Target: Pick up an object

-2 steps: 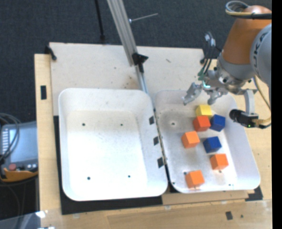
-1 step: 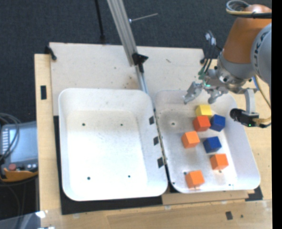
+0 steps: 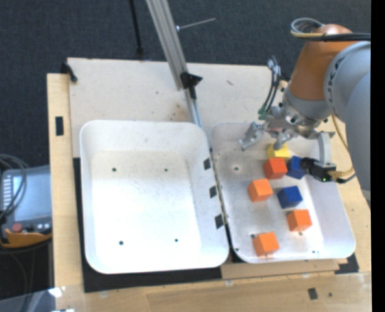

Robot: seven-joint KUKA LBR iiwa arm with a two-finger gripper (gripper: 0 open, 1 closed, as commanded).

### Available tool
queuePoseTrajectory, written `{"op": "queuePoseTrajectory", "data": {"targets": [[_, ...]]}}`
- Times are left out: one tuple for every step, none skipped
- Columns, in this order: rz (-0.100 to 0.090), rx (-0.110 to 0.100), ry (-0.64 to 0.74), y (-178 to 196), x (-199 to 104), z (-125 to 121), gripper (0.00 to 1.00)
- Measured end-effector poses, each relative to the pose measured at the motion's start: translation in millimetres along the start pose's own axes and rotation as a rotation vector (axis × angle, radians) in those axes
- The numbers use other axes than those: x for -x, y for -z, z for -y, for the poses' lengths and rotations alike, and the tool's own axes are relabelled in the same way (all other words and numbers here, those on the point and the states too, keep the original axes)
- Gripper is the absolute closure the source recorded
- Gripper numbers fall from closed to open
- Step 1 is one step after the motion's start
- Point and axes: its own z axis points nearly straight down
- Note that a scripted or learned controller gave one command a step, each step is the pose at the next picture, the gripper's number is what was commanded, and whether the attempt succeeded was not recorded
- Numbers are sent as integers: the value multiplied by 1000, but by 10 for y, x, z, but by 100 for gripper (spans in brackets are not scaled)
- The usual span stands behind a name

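Wooden bench (image 3: 59,174) bears 2 bins (image 3: 147,135) over dark carpet (image 3: 23,25).

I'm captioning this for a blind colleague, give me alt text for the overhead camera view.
A grey and orange robot arm reaches in from the right, its tool hovering over the far end of the right bin, which holds orange, blue and yellow blocks. The left bin sits alongside.

The bench (image 3: 134,86) bears two white bins (image 3: 147,194).
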Motion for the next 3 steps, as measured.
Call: {"op": "queuePoseTrajectory", "data": {"targets": [[1,3,-5,-445,77,46,0],[1,4,-6,-701,92,43,0],[1,9,-7,-569,97,29,100]]}}
